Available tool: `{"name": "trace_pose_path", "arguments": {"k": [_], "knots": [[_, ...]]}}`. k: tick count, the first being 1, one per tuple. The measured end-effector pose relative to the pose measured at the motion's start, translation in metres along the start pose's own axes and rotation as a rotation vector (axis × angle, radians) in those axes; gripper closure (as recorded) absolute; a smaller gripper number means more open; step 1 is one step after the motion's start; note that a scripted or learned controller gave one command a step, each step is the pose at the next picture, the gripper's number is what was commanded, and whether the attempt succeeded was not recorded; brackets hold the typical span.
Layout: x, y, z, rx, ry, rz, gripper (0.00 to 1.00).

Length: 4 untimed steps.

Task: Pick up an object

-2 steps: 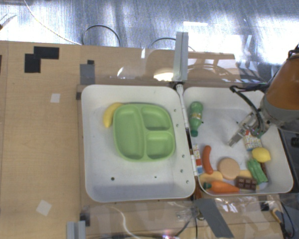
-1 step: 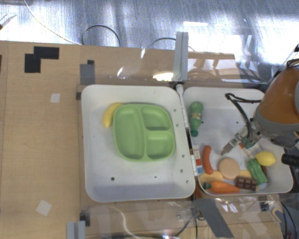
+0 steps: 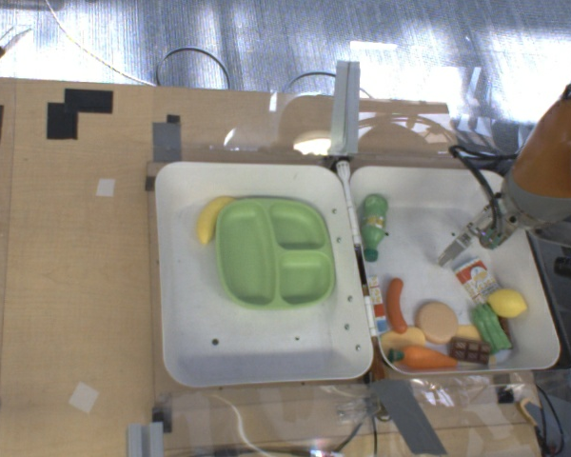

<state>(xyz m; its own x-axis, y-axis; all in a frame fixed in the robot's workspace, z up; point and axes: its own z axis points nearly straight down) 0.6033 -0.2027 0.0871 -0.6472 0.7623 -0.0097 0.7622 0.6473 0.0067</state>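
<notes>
One banana (image 3: 207,220) half under tray (image 3: 271,253)

Sunlit grey floor (image 3: 266,27) lies beyond the wooden bench (image 3: 67,255).

Green tray (image 3: 271,253) left bin (image 3: 186,350); toys right.

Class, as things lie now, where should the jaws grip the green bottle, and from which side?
Grip the green bottle across its mid-body, coming from above. It lies flat, long axis running up-down in view, near the divider, with bare bin floor on its right.
</notes>
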Motion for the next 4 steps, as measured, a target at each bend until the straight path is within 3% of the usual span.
{"name": "trace_pose_path", "arguments": {"k": [1, 2, 3, 4], "knots": [[0.034, -0.033, -0.002, -0.002, -0.001, 0.206, 0.0], [0.032, -0.03, -0.011, -0.005, -0.007, 0.198, 1.0], [0.072, 0.021, -0.08, 0.007, 0.008, 0.499, 1.0], [0.155, 0.076, -0.145, 0.005, 0.008, 0.528, 1.0]]}}
